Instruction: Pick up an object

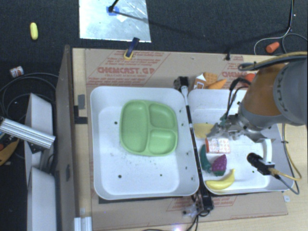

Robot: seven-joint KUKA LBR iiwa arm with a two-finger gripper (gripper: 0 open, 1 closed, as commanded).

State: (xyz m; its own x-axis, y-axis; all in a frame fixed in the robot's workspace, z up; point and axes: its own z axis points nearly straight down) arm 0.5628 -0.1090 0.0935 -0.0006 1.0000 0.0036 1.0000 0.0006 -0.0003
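Small pink-and-white patterned box (218, 145) lies in right white bin (209, 102), at its left-centre; we see gripper (225, 130) just above it, possibly touching, arm covering much of bin. We cannot tell gripper's state. Purple grape-like toy (219, 163) and dark green piece (205, 160) sit just below box; yellow plastic banana (222, 180) near front wall. Left white bin (108, 177) holds green three-compartment plate (147, 127).

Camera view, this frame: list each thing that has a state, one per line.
Green divided plate: flat, upright, in the left bin.
Banana: lying in the right bin, near the front.
Purple fruit: lying just above the banana.
Gripper: low over the right bin's pile.
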